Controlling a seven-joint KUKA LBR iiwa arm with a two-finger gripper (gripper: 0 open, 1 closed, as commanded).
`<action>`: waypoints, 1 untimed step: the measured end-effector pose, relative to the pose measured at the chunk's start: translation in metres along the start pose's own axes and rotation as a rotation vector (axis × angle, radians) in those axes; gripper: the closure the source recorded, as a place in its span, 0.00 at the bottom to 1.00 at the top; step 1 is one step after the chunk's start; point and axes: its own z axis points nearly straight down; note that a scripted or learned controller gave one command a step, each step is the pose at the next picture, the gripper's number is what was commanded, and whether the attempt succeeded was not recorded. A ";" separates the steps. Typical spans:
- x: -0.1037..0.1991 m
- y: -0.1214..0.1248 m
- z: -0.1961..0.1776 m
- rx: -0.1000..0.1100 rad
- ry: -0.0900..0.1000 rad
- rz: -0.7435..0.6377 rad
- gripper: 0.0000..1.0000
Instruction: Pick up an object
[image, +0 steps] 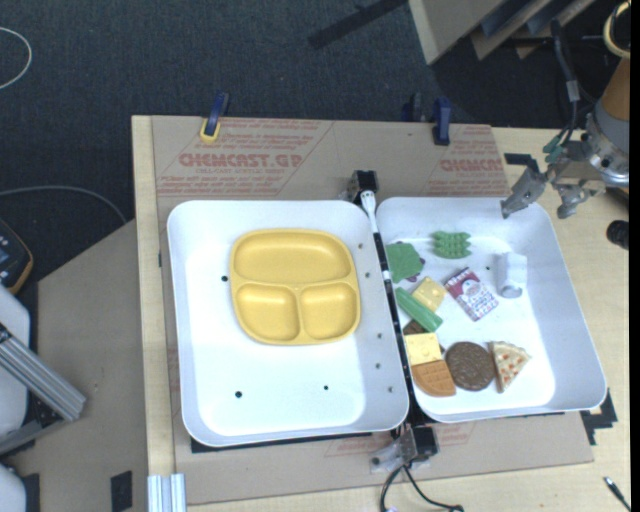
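Grey arm (612, 110) is running off the frame's right edge; small red-white packet's (471, 293) print is blurring, unreadable.

Camera: fixed above the bench (150, 300), looking down at a slant.
Coverage: both white bins (200, 400) whole, from moderate height.
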 end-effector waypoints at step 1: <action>0.001 0.003 -0.009 -0.015 -0.003 -0.003 0.00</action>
